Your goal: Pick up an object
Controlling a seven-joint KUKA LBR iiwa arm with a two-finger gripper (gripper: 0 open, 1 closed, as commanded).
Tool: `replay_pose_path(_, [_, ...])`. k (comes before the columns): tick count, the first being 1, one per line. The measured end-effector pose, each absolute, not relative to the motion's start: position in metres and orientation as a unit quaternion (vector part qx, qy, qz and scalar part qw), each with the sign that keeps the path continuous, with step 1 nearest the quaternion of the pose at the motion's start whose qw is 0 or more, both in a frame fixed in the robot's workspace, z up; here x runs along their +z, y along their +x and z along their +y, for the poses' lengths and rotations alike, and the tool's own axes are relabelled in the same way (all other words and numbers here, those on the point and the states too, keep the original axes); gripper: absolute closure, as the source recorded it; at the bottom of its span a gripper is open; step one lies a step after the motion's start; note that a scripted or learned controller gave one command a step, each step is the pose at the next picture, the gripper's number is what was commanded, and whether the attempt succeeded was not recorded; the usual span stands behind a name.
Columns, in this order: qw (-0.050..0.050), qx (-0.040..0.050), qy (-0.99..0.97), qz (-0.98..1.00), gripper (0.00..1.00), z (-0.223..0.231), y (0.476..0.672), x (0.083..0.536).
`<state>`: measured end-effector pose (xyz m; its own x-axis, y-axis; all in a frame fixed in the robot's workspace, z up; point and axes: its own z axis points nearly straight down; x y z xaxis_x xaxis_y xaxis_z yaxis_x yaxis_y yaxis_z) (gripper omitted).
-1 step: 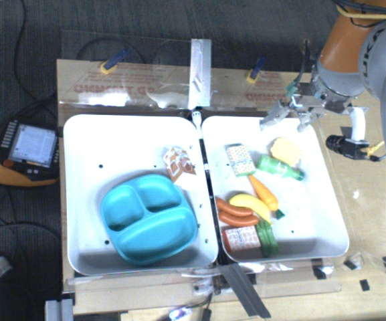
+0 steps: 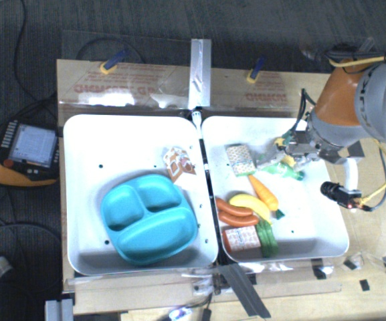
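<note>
Dark carpet surrounds the worktop (image 2: pixel 72 89), where the claw (image 2: pixel 287 154), its opening impossible to judge, hovers low at right-centre and could nudge the carrot (image 2: pixel 264 191) away.

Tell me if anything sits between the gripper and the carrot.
Nothing visible does. The gripper hangs over the right bin, just up and right of the carrot; a green item lies beside that gap, not across it.
</note>
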<state>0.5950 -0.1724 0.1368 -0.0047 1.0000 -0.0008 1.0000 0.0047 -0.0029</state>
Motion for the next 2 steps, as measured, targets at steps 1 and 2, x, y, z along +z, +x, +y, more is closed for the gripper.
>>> replay_pose_path(1, [-0.005,-0.0022,-0.710,-0.704,0.00,-0.140,0.546,0.090])
replay_pose_path(2, [-0.006,-0.0040,-0.710,-0.704,1.00,-0.139,0.547,0.100])
